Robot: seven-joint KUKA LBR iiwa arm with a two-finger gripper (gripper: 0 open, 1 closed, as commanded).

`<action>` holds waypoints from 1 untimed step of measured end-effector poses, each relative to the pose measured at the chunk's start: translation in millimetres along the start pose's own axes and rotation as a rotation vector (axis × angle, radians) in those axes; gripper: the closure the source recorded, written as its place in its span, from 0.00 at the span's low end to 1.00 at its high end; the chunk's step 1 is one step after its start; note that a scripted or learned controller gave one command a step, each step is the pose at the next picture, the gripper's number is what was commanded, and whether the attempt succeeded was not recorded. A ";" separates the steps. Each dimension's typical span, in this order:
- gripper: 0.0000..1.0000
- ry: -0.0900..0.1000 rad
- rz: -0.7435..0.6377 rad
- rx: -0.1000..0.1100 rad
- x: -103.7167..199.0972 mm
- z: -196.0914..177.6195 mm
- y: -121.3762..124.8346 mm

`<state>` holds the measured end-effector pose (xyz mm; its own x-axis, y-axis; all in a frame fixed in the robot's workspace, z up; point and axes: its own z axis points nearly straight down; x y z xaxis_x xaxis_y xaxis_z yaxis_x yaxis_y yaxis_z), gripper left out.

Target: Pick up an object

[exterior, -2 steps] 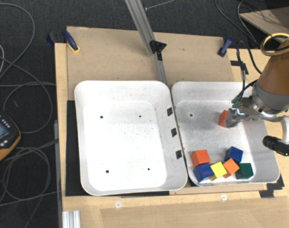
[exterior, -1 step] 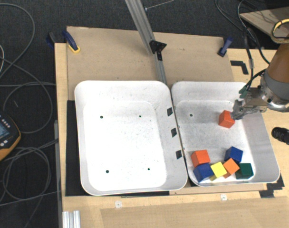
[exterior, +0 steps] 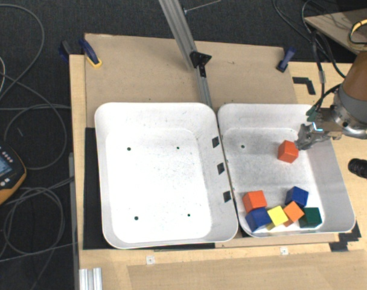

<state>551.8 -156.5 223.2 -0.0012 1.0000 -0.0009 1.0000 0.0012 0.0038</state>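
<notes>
Two shallow white bins sit side by side on the bench: the left bin (exterior: 111, 180) toward the middle-left of the frame and the right bin (exterior: 256, 122) toward the right.

The blocks number seven, all in the right bin. One orange-red block (exterior: 287, 151) sits apart in the upper middle of that bin, tilted, its top face a shade lighter than its side. The other six crowd the bin's lower edge: an orange block (exterior: 254, 199), a blue block (exterior: 258, 219) just below it, a yellow block (exterior: 277, 215), a second orange block (exterior: 294, 211), a second blue block (exterior: 298, 195) above that, and a dark green block (exterior: 312, 217) at the far lower right.

The gripper (exterior: 306, 136) reaches in from the right edge of the frame, its tip just beside the upper right corner of the lone orange-red block — whether it touches cannot be told, nor whether it is spread or clenched.

Bare white floor lies around that block on its left and below, down to the cluster. Four black clips (exterior: 220, 168) mark the seam between the bins, and a grey metal bar (exterior: 183, 35) slants down from the top of the frame to that seam.
</notes>
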 end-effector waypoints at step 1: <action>1.00 0.004 -0.004 0.006 49.4 4.0 -13.3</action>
<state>538.5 -107.1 219.1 -0.0051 1.0000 0.0033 1.0000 0.0051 -0.0020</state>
